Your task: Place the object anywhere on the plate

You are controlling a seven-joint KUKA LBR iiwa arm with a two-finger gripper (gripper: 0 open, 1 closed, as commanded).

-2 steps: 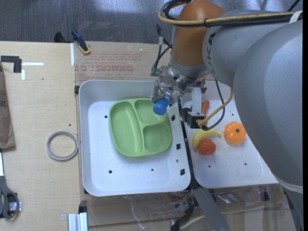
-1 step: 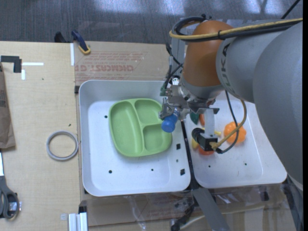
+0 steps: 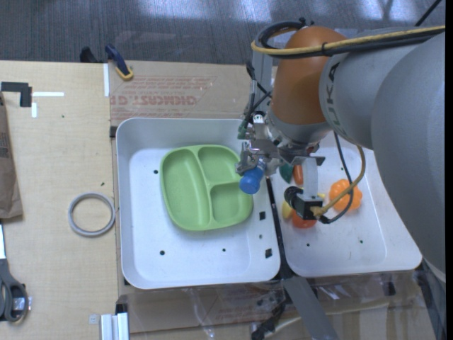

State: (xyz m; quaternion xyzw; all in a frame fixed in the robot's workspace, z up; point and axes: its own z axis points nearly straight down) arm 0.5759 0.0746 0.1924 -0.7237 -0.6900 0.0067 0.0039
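A green divided plate [image 3: 202, 186] lies in the left white bin [image 3: 184, 261]. My gripper [image 3: 252, 170] hangs over the plate's right rim, close to the wall between the two bins. A small blue rounded object [image 3: 249, 183] sits between the fingertips, and the fingers are shut on it. It hangs just above the plate's right edge, by the small lower-right compartment. The grey arm with its orange band [image 3: 304, 69] covers the upper part of the right bin.
The right bin [image 3: 354, 253] holds an orange toy [image 3: 347, 193], a red piece [image 3: 303, 222], a yellow piece [image 3: 288, 207] and a green piece [image 3: 285, 168]. A grey ring [image 3: 92, 213] lies on the wooden bench to the left, with scissors [image 3: 10, 296] at the lower left corner.
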